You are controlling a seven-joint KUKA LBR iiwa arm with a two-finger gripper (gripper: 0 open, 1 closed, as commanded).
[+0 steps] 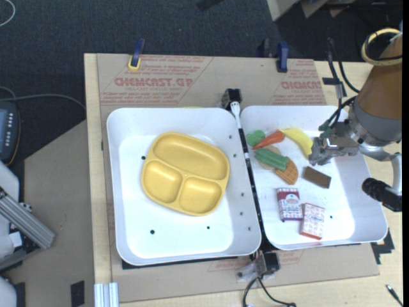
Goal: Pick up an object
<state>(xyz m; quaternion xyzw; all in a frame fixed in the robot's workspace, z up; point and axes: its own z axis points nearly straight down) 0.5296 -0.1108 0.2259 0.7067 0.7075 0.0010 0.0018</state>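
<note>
My gripper [321, 153] hangs over the right bin [358, 226], near its upper right part. It sits just right of a yellow banana [298, 138] and above a brown flat bar [316, 177]. Left of it lie an orange carrot [273, 139], a green piece [256, 137], and a green and tan waffle-like toy [279, 163]. Two small red and white boxes [289, 204] [313, 220] rest nearer the bin's front. Nothing shows between the fingers.
The left bin [128, 171] holds a yellow divided plate [185, 173]. A black clip [231, 98] sits at the bins' far junction. Blue and yellow clamps [282, 55] [135, 61] hold the cardboard's far edge. The arm's orange band [383, 88] rises at the right.
</note>
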